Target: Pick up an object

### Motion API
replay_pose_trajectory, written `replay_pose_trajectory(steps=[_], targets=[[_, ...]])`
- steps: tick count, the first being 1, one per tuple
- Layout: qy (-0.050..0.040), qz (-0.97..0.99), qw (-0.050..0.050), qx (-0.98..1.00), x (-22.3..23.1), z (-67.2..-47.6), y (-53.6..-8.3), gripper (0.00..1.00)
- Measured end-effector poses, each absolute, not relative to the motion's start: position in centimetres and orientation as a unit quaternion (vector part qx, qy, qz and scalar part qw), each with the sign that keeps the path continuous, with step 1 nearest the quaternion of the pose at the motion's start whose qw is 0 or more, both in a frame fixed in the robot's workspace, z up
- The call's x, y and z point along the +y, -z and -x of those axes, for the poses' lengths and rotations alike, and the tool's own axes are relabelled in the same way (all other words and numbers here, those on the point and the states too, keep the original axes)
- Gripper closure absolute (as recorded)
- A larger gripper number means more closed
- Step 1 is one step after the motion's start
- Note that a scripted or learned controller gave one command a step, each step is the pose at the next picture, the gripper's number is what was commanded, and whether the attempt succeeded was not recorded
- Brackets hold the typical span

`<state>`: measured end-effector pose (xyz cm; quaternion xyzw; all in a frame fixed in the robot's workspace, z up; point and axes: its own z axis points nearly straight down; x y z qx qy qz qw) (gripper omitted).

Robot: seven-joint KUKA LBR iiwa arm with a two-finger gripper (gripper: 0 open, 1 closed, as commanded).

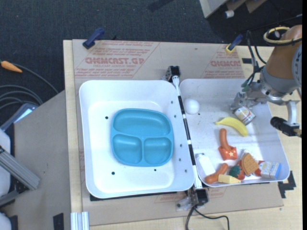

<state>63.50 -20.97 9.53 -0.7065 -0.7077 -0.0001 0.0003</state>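
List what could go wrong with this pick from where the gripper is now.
1. The gripper sits over a small can-like object near the right bin's far right side; being rounded, it might roll or slip out.
2. The banana lies just beside that object, so a descent could nudge it.
3. The toys heaped in the near corner lie close together, making a clean single grasp there unlikely.

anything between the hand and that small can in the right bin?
Nothing visible. The hand sits right above the small can in the right bin; the banana lies beside it, nearer the camera, off the approach.
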Motion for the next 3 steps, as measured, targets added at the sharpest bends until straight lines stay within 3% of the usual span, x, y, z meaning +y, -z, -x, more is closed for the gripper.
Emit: replay_pose_trajectory(steps=[1,2,3], targets=[[0.0005,0.707,-0.001,-0.708,-16.3,-60.7,-19.9,1.0],[0.0004,0.707,0.0,-0.708,-9.8,-59.6,-25.0,1.0],[0.0002,0.707,0.0,-0.707,-9.8,-59.5,-25.0,0.0]])
